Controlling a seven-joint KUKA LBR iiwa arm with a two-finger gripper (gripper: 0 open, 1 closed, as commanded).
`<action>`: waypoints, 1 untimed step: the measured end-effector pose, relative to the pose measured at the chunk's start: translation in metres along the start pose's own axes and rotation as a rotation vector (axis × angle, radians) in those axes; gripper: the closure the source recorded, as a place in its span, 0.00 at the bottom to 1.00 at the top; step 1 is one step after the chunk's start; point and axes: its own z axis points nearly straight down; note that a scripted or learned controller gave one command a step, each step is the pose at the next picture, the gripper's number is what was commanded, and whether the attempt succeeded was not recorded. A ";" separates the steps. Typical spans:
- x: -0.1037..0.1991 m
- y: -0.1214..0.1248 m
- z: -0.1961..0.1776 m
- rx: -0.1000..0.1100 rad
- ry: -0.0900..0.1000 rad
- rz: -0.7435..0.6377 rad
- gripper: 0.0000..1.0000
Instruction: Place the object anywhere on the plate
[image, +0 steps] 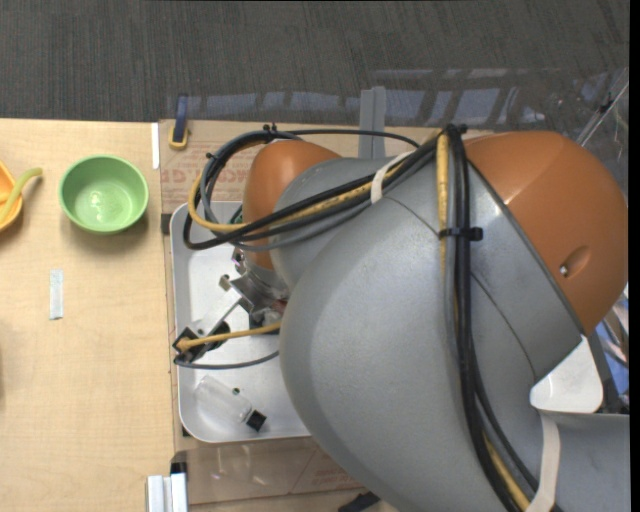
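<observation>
Arm (430, 330) bulk covers most of my view, grey shell and orange band spread over the right of the bench, cables looping across it. Under it I see part of one white bin (200, 420), and the wrist end reaches down into that bin, where the gripper (255, 292) sits among metal fittings and a yellow cable. I cannot tell how the gripper stands, nor whether anything is held in it.

I cannot pick out the object or the plate with certainty; a small black piece (254, 421) lies near the bin's lower edge, beside a clear plastic item (215, 400), and either could be the target. On the wooden table to the left sit a green bowl (104, 194) and a small pale strip (56, 296), well apart from the bin.

To do this step well, I judge it wise to lift slowly and straight, and confirm a grasp once the wrist comes clear before carrying anything across.
</observation>
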 end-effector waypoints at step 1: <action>-0.057 -0.048 0.000 0.001 0.001 0.150 1.00</action>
